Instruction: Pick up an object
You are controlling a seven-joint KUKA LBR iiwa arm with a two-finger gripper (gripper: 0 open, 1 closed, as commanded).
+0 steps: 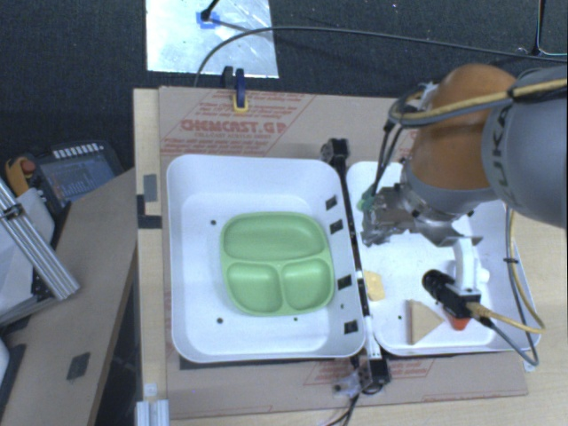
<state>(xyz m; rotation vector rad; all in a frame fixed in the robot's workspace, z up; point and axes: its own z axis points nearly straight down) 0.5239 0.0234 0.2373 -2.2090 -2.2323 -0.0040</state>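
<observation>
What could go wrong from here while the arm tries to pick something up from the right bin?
The tool hangs close to the left wall of the right bin, so a descent might strike that wall. The yellow piece lies against the same wall, leaving little room to close around it. The tan wedge has slanted faces and may slip out of a grasp.

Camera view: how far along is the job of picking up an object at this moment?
Done: the grey arm's gripper hangs over the right white bin, near its left wall. In hand: no object is visibly held. Left: grasp and lift; the tan triangular wedge and small yellow piece lie on the bin floor, and the green divided plate lies in the left white bin.
</observation>
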